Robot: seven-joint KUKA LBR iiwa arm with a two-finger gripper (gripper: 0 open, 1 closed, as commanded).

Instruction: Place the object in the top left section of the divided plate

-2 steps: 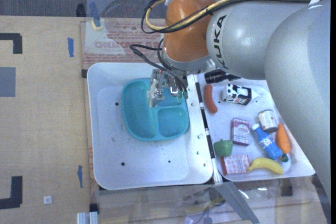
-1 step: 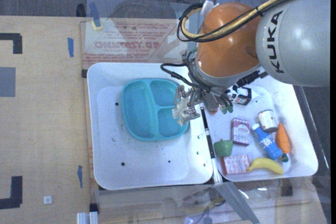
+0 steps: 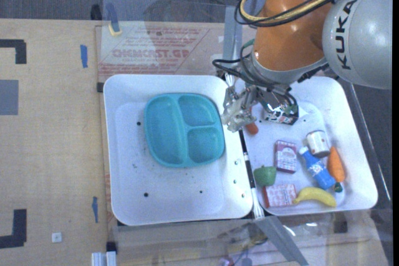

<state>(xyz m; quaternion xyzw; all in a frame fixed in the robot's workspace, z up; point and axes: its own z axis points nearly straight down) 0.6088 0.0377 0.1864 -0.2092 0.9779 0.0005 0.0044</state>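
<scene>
Divided plate (image 3: 184, 129), toys (image 3: 310, 165) right bin

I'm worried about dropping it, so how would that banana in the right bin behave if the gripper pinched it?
The banana looks smooth and curved, so it could slip or swivel between fingers. It lies flat against a red packet, so it probably won't roll.
</scene>
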